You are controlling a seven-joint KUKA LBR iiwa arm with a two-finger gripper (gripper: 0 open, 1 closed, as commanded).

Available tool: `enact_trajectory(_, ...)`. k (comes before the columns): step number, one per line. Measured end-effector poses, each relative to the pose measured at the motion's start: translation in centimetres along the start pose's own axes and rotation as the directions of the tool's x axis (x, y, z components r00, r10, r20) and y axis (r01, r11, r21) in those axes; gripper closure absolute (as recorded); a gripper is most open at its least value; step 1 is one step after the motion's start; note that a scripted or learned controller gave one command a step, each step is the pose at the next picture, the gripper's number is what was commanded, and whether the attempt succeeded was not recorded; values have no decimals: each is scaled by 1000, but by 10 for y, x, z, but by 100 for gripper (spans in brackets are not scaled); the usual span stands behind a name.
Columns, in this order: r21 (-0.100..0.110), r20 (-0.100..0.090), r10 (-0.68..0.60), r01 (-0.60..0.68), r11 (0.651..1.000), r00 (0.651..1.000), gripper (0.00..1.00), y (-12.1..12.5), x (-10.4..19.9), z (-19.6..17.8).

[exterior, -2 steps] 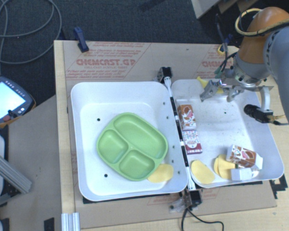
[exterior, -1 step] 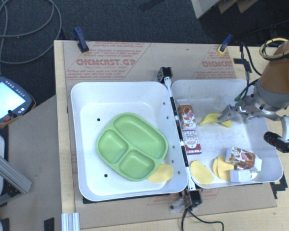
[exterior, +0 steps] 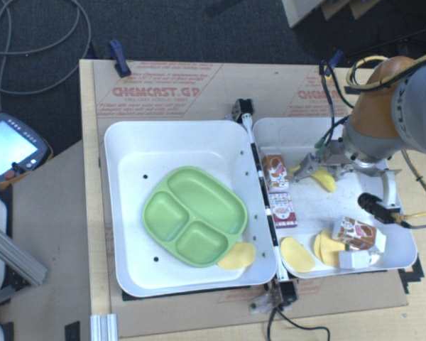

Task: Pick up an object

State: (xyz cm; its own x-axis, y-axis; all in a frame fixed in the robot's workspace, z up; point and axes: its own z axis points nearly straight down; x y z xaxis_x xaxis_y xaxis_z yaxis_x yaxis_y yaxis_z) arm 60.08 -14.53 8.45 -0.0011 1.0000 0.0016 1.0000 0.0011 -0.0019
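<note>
The gripper [exterior: 321, 168] sits low in the right bin [exterior: 405, 251], whether spread or pinching cannot be told, with the small yellow banana [exterior: 324, 181] touching it at five o'clock, long axis running ten-to-four.

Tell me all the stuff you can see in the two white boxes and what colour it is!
Bins: 2, white, side by side on the bench; left bin, right bin.
Divided plate: 1, green, three sections, middle of the left bin.
Yellow piece: 1, pale yellow, left bin, beside the plate's near corner.
Packets: 2, brown, red and white, along the right bin's left wall.
Yellow pieces: about 2, yellow, near edge of the right bin.
Wrapped pack: 1, brown and white, right bin, near right.
Banana-like thing: 1, yellow, right bin, under the claw.
Arm: 1, grey and orange, reaching from the right.
Claw: 1, grey, low over the right bin.
</note>
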Motion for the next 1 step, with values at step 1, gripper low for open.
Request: enact_trajectory(1,-1,1,0,0,1000,1000,100,0,0,-10)
